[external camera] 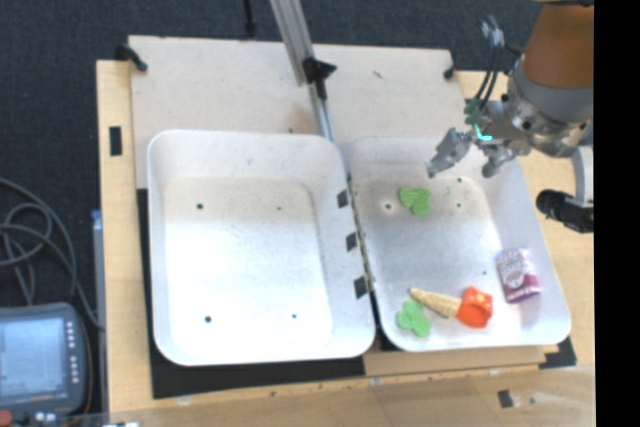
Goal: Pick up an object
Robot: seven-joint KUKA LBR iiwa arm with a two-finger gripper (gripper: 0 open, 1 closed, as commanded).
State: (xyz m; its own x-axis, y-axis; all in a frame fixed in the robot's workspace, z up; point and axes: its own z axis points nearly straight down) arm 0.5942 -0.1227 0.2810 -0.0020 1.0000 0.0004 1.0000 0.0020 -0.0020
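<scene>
While the arm reaches in from the right, its tool (468,155) hangs over the right bin's (545,245) far edge, fingers spread wide, holding nothing. Cone (433,301) lies near the front, long axis left-right, tip pointing left, butt touching an orange block (476,307). Green pieces (415,201) and (413,318); pink packet (518,274).

— What's in the right bin (520,215)?

— A green piece (415,201) near its upper middle. Along the near edge, another green piece (412,318) touches a tan cone (433,301), whose wide end meets an orange block (476,307). A pink packet (517,274) lies by the right wall.

— And the claw (470,155)?

— Over that bin's far right corner, its two fingers spread apart, nothing between them, well apart from the nearest green piece.

— The left bin (170,215)?

— White, speckled, beside the right one on the counter (220,75).
</scene>
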